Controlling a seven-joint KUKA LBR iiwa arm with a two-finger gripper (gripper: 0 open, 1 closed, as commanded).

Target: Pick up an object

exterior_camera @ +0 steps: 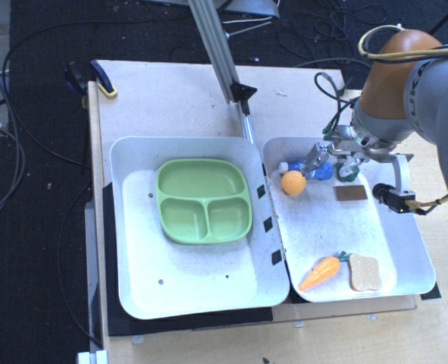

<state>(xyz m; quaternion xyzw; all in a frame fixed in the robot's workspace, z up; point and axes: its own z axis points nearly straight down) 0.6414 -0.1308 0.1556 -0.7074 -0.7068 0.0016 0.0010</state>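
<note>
On the worktop [170, 89] we see two white bins side by side. The left bin [133, 279] holds a green tray [205, 201] with three compartments. In the right bin [405, 264] an orange ball [292, 183] lies near the far left corner, a blue object [322, 171] just beside it, a brown block [350, 193] to the right; a carrot [320, 272] and a tan block [364, 273] sit near the front edge. The gripper [331, 161] hangs over the blue object (whether its fingers are apart or together we cannot tell).
</note>
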